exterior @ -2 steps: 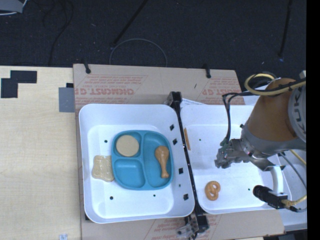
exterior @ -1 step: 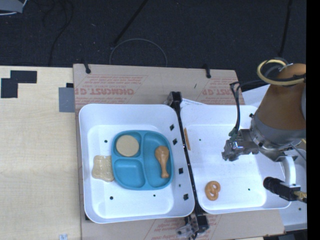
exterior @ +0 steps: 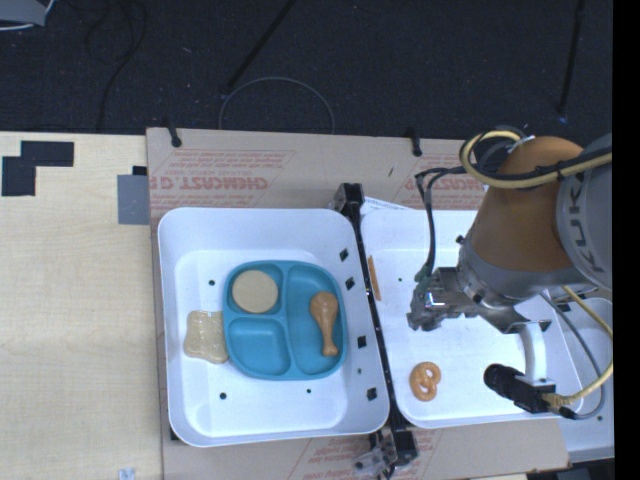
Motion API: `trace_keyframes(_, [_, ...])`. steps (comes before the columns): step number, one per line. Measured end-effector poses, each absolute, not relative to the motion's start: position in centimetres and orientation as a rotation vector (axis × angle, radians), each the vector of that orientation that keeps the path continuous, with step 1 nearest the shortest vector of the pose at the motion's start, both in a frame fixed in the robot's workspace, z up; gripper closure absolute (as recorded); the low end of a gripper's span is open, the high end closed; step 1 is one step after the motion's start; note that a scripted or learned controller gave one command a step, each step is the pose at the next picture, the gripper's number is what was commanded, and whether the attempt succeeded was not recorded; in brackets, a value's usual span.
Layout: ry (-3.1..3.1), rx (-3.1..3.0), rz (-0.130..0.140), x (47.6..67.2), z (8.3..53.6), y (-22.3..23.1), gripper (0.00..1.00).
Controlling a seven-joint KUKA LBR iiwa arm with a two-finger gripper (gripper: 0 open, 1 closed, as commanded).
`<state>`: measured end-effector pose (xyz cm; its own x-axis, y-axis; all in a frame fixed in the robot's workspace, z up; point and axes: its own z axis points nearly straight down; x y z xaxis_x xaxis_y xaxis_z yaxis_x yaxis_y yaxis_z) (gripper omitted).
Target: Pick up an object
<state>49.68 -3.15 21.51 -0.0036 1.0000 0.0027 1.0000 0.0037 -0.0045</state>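
Observation:
My gripper (exterior: pixel 425 313) hangs low over the right bin (exterior: pixel 400 268), near its middle left. A small tan pretzel (exterior: pixel 425 380) lies on the bin floor a little in front of the gripper, apart from it. In the left bin (exterior: pixel 190 238) sits a blue divided tray (exterior: pixel 262 353). The tray holds a round tan cookie (exterior: pixel 254 291) in its upper left compartment and a drumstick (exterior: pixel 326 320) in its right compartment. A pale bread slice (exterior: pixel 206 336) lies on the bin floor against the tray's left edge.
A black divider (exterior: pixel 362 308) runs between the two bins. The arm's orange band and grey body cover the right bin's far right part. A thin orange stick (exterior: pixel 372 276) lies along the right bin's left wall.

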Motion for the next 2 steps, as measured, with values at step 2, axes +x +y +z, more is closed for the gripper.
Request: trace_keyframes(2, [-2.222,-2.213,0.006,48.4,21.1,8.2,1.00])
